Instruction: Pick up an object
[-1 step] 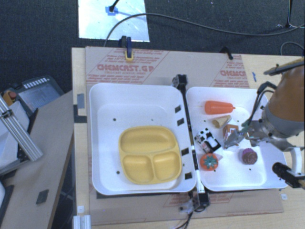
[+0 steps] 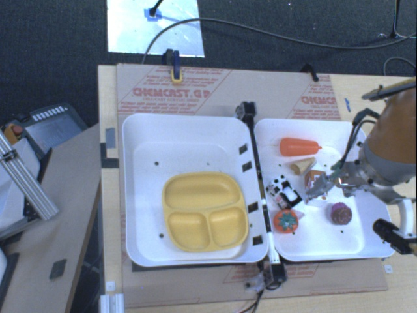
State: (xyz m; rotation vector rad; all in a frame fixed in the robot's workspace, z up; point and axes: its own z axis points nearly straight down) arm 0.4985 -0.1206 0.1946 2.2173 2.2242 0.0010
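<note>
The right white bin (image 2: pixel 352 243) holds several small objects. An orange carrot (image 2: pixel 300 147) lies at its far side, with a tan cone-shaped piece (image 2: pixel 300 167) just below it. A black-and-white toy (image 2: pixel 283 191) sits near the bin's left wall, and a red tomato-like piece with a green top (image 2: pixel 285 221) lies in front of it. A purple round piece (image 2: pixel 340 213) rests toward the right. My gripper (image 2: pixel 317 188) reaches in from the right and is low over the bin's middle, right beside a small brown piece (image 2: pixel 314 175).
The left white bin (image 2: pixel 140 142) holds a yellow divided tray (image 2: pixel 205 210). A black divider (image 2: pixel 256 175) runs between the bins. The grey arm with its orange band (image 2: pixel 394 139) covers the right bin's far right corner. Cables cross the dark floor beyond the bench.
</note>
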